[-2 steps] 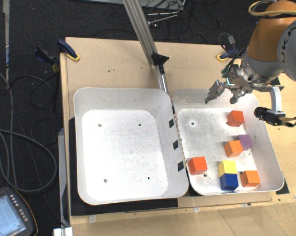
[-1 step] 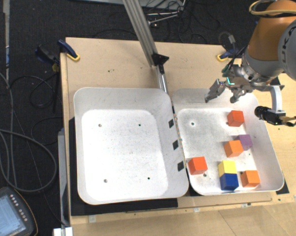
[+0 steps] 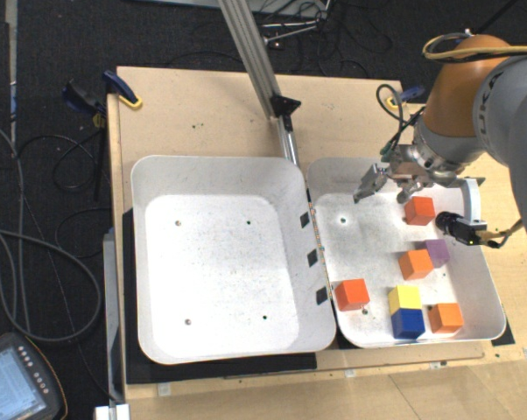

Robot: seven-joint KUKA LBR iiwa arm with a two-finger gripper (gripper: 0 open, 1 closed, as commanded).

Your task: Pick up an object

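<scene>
In the right bin (image 3: 366, 243) lie several small blocks. An orange-red cube (image 3: 419, 210) sits near the back right. An orange cube (image 3: 415, 262) touches a purple block (image 3: 437, 252). Another orange cube (image 3: 352, 293) lies by the bin's left wall. A yellow block (image 3: 404, 298), a blue block (image 3: 408, 322) and an orange block (image 3: 446, 318) cluster at the front. My gripper (image 3: 388, 191) hovers over the back of this bin, open, its fingers spread with nothing between them. The orange-red cube is just right of and below it.
The left bin (image 3: 220, 252) is wide and shallow, its right rim overlapping the right bin's. A slanted metal pole (image 3: 255, 51) crosses the bench at the back. A black cable clip (image 3: 460, 227) on the arm hangs over the right bin's right side.
</scene>
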